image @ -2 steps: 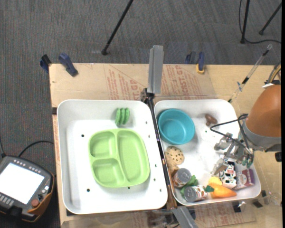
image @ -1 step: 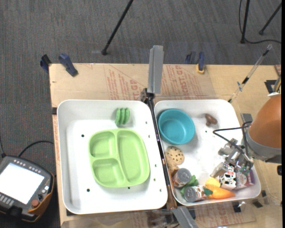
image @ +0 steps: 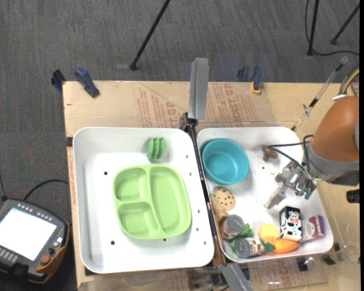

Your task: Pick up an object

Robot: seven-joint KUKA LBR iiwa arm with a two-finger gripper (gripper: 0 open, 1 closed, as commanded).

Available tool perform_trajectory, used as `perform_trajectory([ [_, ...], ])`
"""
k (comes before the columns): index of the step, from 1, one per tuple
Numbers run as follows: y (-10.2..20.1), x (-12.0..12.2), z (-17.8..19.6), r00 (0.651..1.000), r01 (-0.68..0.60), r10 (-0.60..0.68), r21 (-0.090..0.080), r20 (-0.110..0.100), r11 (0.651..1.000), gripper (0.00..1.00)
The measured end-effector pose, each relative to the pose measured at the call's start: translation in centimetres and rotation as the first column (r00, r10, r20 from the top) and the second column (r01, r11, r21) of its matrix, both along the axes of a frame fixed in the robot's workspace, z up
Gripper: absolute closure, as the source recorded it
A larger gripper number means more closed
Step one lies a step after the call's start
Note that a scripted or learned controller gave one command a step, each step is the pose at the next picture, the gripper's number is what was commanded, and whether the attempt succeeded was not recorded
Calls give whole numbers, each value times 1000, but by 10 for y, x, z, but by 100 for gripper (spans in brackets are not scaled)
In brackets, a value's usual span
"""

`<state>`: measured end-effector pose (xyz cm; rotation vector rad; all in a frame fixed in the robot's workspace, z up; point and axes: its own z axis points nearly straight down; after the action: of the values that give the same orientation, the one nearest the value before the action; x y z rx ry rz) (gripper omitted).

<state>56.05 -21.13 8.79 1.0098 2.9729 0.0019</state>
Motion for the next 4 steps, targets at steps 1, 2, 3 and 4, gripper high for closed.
perform_trajectory([
  [1,0,-84,-1,982,190,-190,0,-2,982,0],
  [2,64,-16,-1,973,230,-230,3,-3,973,0],
  [3,23,-78,5,974,227,-227,-2,23,974,0],
  [4,37,-11,-1,935,355,-355,0,-3,935,0],
])
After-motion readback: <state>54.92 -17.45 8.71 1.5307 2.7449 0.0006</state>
